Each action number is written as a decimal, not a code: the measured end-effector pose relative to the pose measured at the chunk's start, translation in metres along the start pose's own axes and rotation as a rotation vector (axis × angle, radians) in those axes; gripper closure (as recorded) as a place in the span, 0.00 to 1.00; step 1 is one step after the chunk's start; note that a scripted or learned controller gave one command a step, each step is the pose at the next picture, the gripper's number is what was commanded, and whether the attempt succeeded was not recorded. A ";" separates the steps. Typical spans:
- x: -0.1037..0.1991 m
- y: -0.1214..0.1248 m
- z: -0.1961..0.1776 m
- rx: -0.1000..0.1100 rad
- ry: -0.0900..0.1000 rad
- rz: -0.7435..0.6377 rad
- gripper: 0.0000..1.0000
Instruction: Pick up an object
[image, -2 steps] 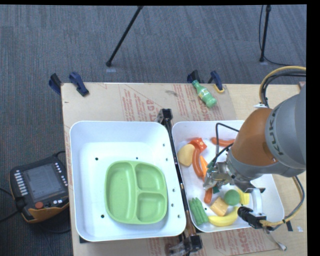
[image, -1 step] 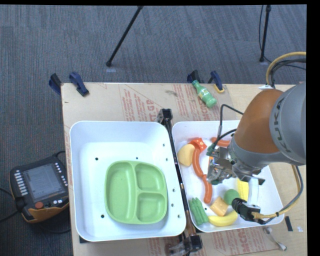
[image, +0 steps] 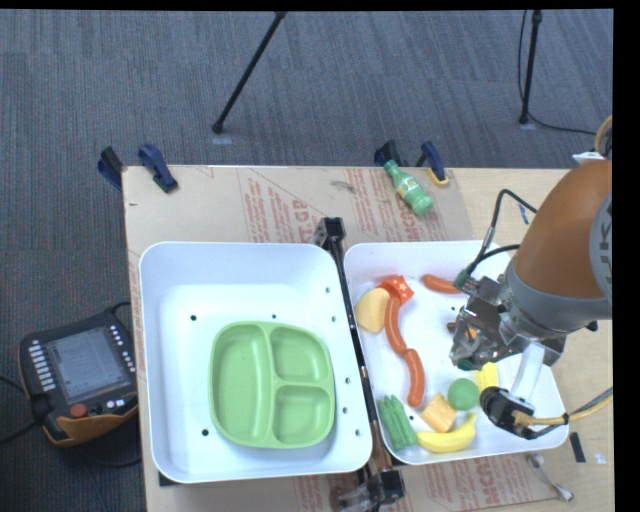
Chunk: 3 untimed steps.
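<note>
The gripper hangs low over the right bin, on the end of the grey and orange arm that comes in from the right. I cannot tell if it is open or closed, and no object is seen inside it. Just below the gripper lies a green ball, with a small yellow piece beside the ball. Further below are an orange block and a banana. To the left of the gripper a long orange sausage lies along the bin, and beyond it are a yellow fruit and a red piece. A short orange sausage lies above the gripper, to its left. A green vegetable lies down to the left. Well to the left, the left bin holds a green divided plate. Far above the gripper, a green bottle lies on the bench
</note>
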<state>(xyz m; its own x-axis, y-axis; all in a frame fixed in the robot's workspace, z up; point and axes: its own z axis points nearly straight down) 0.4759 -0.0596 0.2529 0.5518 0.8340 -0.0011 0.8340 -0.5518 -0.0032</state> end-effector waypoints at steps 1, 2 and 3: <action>0.000 0.000 -0.009 0.004 -0.002 -0.004 1.00; -0.008 0.005 -0.047 -0.002 0.000 0.200 1.00; -0.028 0.019 -0.045 -0.001 0.000 0.351 1.00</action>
<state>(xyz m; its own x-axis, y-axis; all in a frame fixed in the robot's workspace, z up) 0.4761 -0.0933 0.2974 0.8048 0.5936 -0.0019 0.5936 -0.8048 -0.0015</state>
